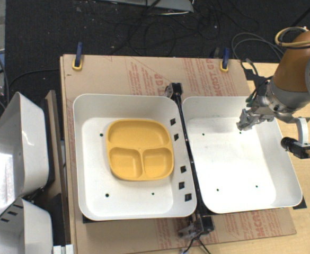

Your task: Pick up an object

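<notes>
Counter (117, 67) of brown board before us bearing two shallow white plastic bins, left bin (86, 157) holding a yellow three-compartment plastic plate (140, 148) lying flat, right bin (282, 194) beneath the grey arm's claw (246, 120) at its far edge, plate well apart from it.

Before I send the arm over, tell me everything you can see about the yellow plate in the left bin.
The yellow plate is a rounded-square divided dish, apparently matte plastic, with one wide compartment toward the far side and two smaller ones toward the near side. It lies flat and right side up on the floor of the left bin, roughly central, slightly rotated. Its compartments hold nothing visible. Nothing touches it but the bin floor; the gripper is over the right bin.
</notes>
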`<move>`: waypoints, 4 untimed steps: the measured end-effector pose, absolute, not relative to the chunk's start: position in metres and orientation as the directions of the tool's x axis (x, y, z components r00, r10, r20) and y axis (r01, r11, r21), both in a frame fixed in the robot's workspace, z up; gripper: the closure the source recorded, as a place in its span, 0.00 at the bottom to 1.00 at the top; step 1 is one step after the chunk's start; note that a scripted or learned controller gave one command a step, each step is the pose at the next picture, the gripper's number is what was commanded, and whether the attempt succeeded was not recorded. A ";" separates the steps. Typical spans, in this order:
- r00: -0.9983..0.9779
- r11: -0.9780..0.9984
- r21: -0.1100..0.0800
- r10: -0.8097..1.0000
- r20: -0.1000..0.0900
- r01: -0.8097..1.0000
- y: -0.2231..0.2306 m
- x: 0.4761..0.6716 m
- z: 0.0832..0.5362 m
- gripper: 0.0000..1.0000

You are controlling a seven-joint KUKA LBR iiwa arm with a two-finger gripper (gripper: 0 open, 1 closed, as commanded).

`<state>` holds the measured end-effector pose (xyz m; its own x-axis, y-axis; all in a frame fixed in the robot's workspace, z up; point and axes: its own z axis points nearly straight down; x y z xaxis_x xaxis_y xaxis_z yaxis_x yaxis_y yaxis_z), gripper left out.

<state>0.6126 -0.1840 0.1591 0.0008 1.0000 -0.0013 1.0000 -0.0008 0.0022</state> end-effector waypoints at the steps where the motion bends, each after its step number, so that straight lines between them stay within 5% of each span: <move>1: -0.004 0.004 0.006 1.000 -0.001 1.000 -0.174 0.611 0.215 1.00; 2: -0.003 0.003 0.000 1.000 -0.001 1.000 -0.174 0.612 0.204 1.00; 4: -0.008 0.008 -0.001 1.000 0.002 1.000 -0.067 0.580 0.216 1.00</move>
